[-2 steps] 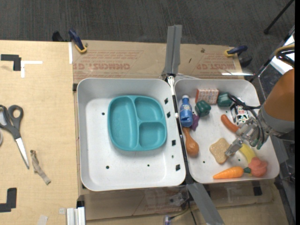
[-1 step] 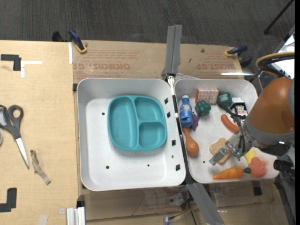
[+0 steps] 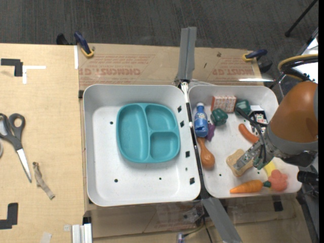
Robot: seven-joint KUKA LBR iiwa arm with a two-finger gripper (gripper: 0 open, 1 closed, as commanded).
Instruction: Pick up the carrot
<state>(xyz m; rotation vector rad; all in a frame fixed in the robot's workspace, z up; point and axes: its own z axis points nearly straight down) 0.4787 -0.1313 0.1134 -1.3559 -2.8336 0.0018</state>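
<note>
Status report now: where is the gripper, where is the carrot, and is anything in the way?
Gripper low in right bin, over the bread slice. Carrot lies free by the front wall, just below the gripper. Pink toy close beside the carrot's leafy end.

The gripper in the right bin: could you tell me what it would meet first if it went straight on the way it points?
Probably the tan bread slice: the gripper slants down-left right over it. Height is unclear. The carrot lies nearer the camera, off that line.

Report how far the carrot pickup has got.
Done: the arm is in over the right bin, gripper low near a tan piece of toy food. In hand: no object visible in the gripper. Left: the carrot lies on the bin floor near the front edge, ungrasped.
</note>
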